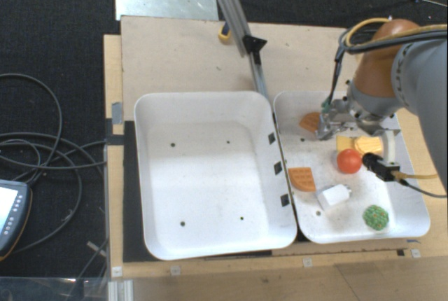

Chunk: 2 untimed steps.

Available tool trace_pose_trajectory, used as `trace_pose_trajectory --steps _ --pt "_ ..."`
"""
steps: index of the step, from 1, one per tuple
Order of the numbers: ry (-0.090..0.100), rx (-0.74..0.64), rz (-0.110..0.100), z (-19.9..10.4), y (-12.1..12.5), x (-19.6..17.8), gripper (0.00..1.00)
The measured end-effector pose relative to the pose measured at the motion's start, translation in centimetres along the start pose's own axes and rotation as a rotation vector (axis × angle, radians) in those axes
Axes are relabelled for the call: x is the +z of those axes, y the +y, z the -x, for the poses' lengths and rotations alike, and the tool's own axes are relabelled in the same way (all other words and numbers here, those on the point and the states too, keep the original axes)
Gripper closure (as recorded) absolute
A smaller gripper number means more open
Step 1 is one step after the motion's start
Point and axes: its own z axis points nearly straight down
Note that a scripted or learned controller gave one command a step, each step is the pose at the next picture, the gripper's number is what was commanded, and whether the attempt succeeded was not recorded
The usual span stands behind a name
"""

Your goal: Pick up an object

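My gripper (327, 127) is low in the right bin (413, 212), near its back left corner. It stands right beside a small orange piece (308, 122), which lies just to its left; I cannot tell whether they touch. A yellow block (362, 145) and a red ball (349, 162) lie close to the gripper's front right. An orange flat piece (302, 178), a white block (334, 194) and a green ball (376, 217) lie nearer the bin's front.
The left bin (150, 110) sits next to the right one, with black clips (278, 167) along the shared wall. A grey pole (231, 2) slants over the bench behind the bins. A cable (409, 182) trails from the arm over the right bin.
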Motion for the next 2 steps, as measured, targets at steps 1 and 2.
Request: trace_pose_trajectory --steps 1,2 --pt "-0.001 0.001 0.006 0.0 0.2 -6.5 1.00" --pt "-0.001 -0.001 0.005 0.1 0.4 -12.0 1.00"
